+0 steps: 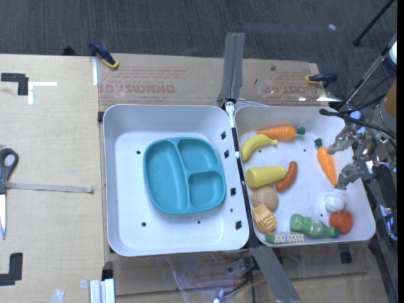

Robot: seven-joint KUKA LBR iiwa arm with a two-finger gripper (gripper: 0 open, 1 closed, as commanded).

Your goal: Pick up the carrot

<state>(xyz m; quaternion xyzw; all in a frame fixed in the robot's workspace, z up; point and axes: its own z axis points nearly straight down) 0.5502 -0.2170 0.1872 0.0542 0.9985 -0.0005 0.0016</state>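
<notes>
The right-hand shallow white plastic bin [303, 111] serves as the landmark. Inside it, near the right wall, a small orange carrot with a green stub [326, 163] lies tilted, its green end toward the bin's far side. Just to the right of this carrot, over the bin's right edge, hangs the metal two-finger gripper [344, 163] — its two fingers stand spread apart, one near the carrot's top and one lower, above a white garlic-like bulb [335, 201], and nothing sits between them. A second, longer orange carrot with a green tip [278, 132] lies near the bin's far wall, just above a yellow plastic banana [255, 145]. Toward the bin's middle rest a yellow block-like piece [266, 175] and a reddish sausage [286, 175] touching it. At the near wall lie a tan potato-like lump [265, 199], a yellow corn piece [264, 218], a green vegetable [312, 226] and a red tomato [341, 220]. Left of this bin, the other white bin [120, 201] holds a blue divided plastic plate [185, 176].
</notes>
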